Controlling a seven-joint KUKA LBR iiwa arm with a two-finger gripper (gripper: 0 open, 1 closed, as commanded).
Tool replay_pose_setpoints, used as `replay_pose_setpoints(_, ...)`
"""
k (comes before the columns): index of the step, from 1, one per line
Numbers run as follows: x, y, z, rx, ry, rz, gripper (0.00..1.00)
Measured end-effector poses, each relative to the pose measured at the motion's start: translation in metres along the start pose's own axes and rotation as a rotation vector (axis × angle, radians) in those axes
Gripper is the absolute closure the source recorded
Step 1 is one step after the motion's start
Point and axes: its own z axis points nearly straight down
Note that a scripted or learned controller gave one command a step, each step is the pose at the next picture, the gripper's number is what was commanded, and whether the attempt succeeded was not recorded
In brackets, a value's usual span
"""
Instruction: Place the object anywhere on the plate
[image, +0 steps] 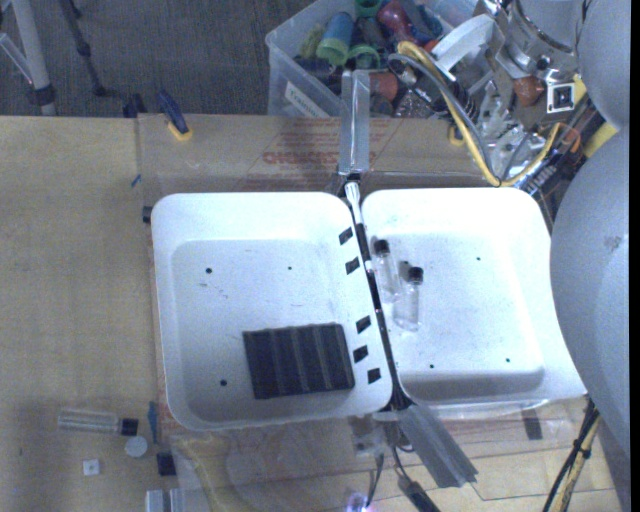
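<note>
Two clear vials (398, 288) in right bin (480, 225), dark plate (298, 360) in left bin (230, 230)

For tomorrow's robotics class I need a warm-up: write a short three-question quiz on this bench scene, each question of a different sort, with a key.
1. True or false: the dark ridged plate lies in the right bin.
2. Which bin holds the two clear vials with black caps? A) left bin B) right bin C) one in each
3. Fill in: inside their bin, the vials lie close to the ____ between the two bins.

Key
1. False; it lies in the left bin, near its front wall.
2. B
3. divider
</note>
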Motion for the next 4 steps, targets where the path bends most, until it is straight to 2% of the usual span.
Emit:
replay_pose_setpoints(1,0.031,0.025,0.001,0.003,-0.005,-0.211,1.0)
replay_pose_setpoints(2,0.019,0.085,0.001,0.004,-0.007,-0.156,1.0)
replay_pose_setpoints(3,0.002,0.141,0.001,0.002,-0.004,-0.003,1.0)
replay_pose_setpoints(4,-0.014,0.199,0.001,0.004,-0.005,-0.388,1.0)
